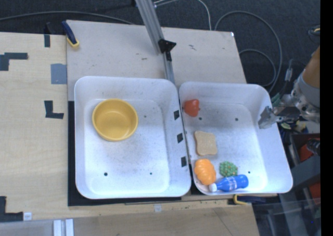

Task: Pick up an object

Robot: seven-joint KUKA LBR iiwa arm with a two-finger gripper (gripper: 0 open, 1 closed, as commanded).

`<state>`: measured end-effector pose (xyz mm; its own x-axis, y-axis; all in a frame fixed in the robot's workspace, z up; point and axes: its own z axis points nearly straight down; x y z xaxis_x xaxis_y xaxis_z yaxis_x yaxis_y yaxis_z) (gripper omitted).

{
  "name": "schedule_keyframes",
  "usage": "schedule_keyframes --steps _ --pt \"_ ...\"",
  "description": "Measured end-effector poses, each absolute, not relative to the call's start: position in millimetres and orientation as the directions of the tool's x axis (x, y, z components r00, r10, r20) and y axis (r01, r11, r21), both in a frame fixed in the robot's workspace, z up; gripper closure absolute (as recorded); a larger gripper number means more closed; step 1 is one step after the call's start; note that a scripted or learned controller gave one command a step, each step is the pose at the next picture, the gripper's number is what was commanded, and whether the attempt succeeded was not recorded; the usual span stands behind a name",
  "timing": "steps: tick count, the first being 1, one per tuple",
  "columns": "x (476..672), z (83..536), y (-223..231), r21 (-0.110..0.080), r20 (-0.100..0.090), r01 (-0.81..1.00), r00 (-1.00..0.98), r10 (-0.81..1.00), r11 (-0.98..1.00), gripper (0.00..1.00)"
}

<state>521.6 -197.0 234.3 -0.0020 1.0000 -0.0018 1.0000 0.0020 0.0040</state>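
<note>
White plastic bins, two of them, sit side by side on the table (130,53). Left bin (83,141) carries a yellow bowl (115,119), upright, in its upper-left part, apart from the walls.

Right bin (270,178) carries five things. Red item (191,107), possibly a small tomato or pepper, lies near the upper-left corner, close to the wall shared with the left bin. Slice of bread (206,143) lies flat below it, left of centre. Orange item (204,171), rounded, sits near the lower-left corner. Green bumpy item (228,168) is just right of the orange one. Blue bottle (231,183) with a white cap lies on its side along the lower wall, just below the green item and close to the orange one.

Gripper (268,117) hangs at the right bin's right edge, about level with the red item and well apart from every object. Nothing is seen in the jaws; whether they are spread or closed cannot be told from this angle. Grey arm (307,97) enters from the right.

A metal pole (147,6) slants down from the top toward the gap between the bins.
</note>
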Motion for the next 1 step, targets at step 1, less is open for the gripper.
schedule_keyframes --steps 1 --pt "525.1 227.8 -152.3 -0.002 0.001 1.000 -0.005 1.000 0.005 1.00"
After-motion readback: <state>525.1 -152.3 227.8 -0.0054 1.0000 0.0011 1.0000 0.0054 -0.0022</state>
